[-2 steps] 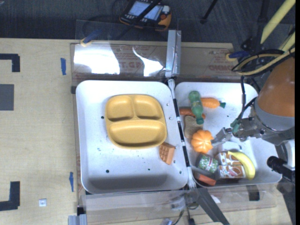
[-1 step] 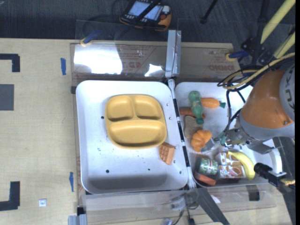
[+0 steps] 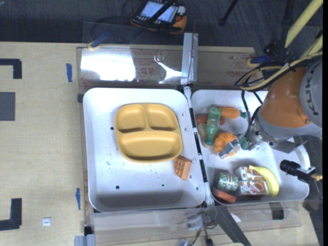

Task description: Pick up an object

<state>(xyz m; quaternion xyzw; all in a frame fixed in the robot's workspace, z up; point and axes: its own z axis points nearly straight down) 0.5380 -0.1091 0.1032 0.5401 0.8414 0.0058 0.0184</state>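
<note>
The gripper (image 3: 245, 142) sits low over the right bin (image 3: 294, 191), at about nine o'clock from the arm's orange band (image 3: 285, 104), and its tip lies just beside a small orange object (image 3: 223, 141) with a grey-and-white piece against its lower side. Whether it grips anything cannot be told from where I stand; the wrist housing covers the working end.

Right bin contents, observed:
- At twelve o'clock of the bin, a carrot-like orange item (image 3: 229, 112) lies crosswise, touching a green bottle-shaped item (image 3: 212, 123) that runs down toward the centre.
- The small orange object rests near the bin's centre, just below the green item.
- At six o'clock, a cluster: a green can (image 3: 226, 181), a red-and-white carton (image 3: 251, 182) beside it, and a yellow banana (image 3: 269, 178) curving over the carton's three o'clock side. A red-orange strip (image 3: 224, 195) lies under the can against the bin's lower wall.

Left bin (image 3: 97, 152) contents, observed:
- A yellow divided plate (image 3: 148, 132) with three compartments sits slightly above centre.
- An orange wedge-shaped piece (image 3: 182, 167) lies at five o'clock of the plate, close to the divider between the bins.

A handheld controller (image 3: 158, 14) lies on the floor beyond the bench at twelve o'clock.
</note>
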